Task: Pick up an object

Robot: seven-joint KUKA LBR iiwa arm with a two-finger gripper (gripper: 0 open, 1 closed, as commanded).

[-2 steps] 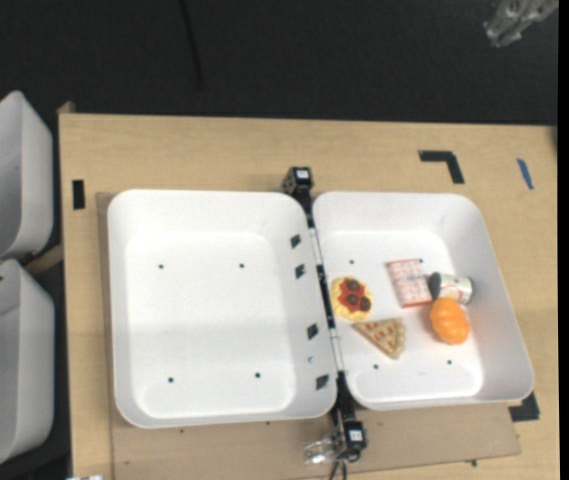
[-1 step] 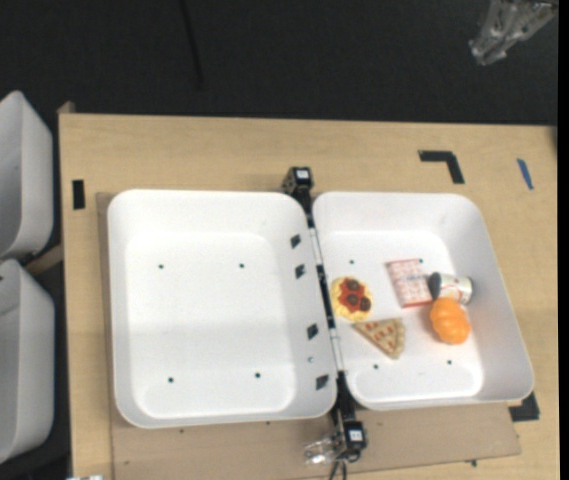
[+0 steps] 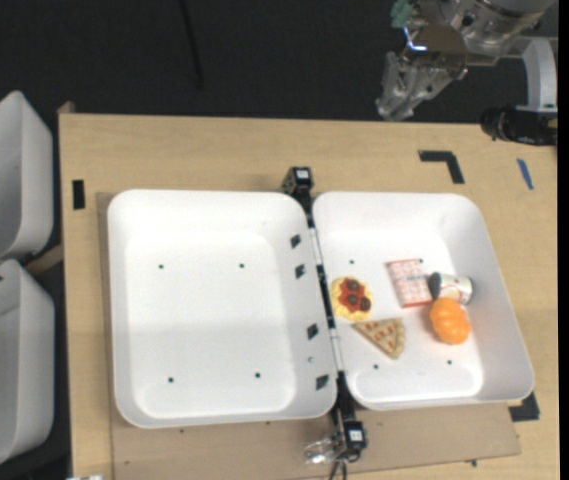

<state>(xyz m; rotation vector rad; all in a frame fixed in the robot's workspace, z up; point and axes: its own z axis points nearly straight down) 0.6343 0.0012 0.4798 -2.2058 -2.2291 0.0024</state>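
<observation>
- My claw (image 3: 407, 93) hangs above the bench's far edge, toward its right corner, over dark ground past the two bins; whether it is wide or narrow I cannot tell.
- Everything I might pick lies in the right bin (image 3: 464, 218), well apart from my claw and nearer the bench's front edge.
- An orange ball (image 3: 449, 321) sits toward that bin's right side; it is round, so it has no long axis.
- A small bottle (image 3: 452, 287), white with a dark cap, lies on its side just behind the ball, touching it or nearly so; its long axis runs left to right, cap toward the left.
- A flat pink card (image 3: 407, 280) lies just left of the bottle, its long axis running roughly front to back.
- A round yellow piece with red and dark spots (image 3: 350, 296) lies near the bin's left wall.
- A tan pizza wedge (image 3: 383, 335) lies in front of it, its point toward the left.
</observation>
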